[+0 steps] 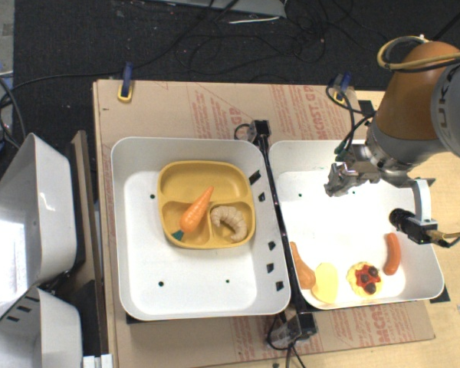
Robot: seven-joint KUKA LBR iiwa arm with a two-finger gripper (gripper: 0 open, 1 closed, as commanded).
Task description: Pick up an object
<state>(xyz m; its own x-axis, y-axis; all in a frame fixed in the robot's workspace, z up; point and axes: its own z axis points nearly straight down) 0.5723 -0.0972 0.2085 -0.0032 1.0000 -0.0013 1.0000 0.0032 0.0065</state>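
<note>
Two shallow white bins sit side by side on a cardboard-covered bench, and the right bin [322, 159] serves as the landmark. The gripper [342, 179] hangs over the upper middle of that bin's floor, carried by the grey arm [422, 125] with its orange band, which reaches in from the right; whether it is open or closed cannot be told from this angle, and nothing shows between its tips.

All the loose items in the right bin lie along its near edge, well apart from the gripper. A smooth orange-red sausage [392, 253] lies upright near the bin's right wall, below and to the right of the gripper. A small round tart [366, 277], yellow with dark red fruit on top, sits just left of the sausage's lower end. A pale yellow, glossy rounded piece [326, 281] lies left of the tart, and touching it is an orange drumstick-shaped piece [301, 267] hard against the bin's left wall.

Left of the right bin, the left bin [138, 228] holds a yellow plastic divided plate [203, 175] with rounded corners. On it lie a tapered orange carrot [195, 210] and a curled, ridged, pale shrimp [230, 221].
</note>
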